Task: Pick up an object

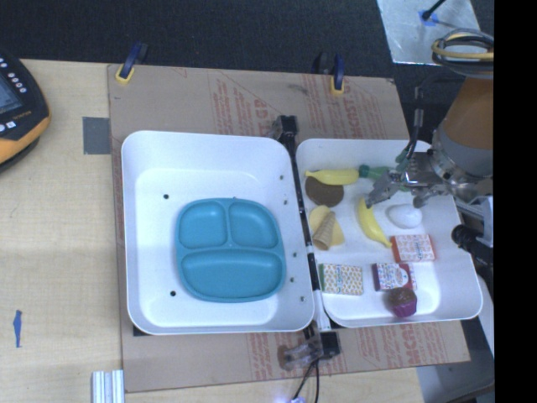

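Purple object (404, 301) lies at near edge of right bin (470, 305). Tool (398, 193) hovers over white egg (406, 217) and banana (372, 222), fingers spread, pinching nothing.

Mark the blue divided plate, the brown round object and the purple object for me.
Blue divided plastic plate (230, 249), camera view, centre ridge.
Brown round object (324, 192), camera view, top surface.
Purple rounded object (404, 301), camera view, its middle.

A wooden bench (59, 250) bears brown cardboard (218, 107); two white bins (138, 225) atop.
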Action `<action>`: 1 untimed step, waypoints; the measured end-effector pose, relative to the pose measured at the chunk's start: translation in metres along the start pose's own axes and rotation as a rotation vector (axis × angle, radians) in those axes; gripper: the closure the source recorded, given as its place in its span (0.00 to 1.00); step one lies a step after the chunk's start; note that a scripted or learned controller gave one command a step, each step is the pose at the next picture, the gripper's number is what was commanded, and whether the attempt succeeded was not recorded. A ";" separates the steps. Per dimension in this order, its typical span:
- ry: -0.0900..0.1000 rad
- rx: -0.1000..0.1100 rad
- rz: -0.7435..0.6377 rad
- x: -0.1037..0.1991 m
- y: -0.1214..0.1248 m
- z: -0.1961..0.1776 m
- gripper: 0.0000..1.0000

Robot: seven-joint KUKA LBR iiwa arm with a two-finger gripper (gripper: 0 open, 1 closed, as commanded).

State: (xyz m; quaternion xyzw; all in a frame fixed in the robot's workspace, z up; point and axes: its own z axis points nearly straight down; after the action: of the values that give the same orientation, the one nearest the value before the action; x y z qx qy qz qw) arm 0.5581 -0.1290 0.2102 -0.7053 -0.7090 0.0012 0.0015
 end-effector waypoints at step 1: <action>0.001 0.006 -0.003 0.014 0.024 0.125 0.00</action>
State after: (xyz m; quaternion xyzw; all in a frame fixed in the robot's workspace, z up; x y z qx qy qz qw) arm 0.5816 -0.1148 0.0849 -0.7040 -0.7101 0.0032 0.0040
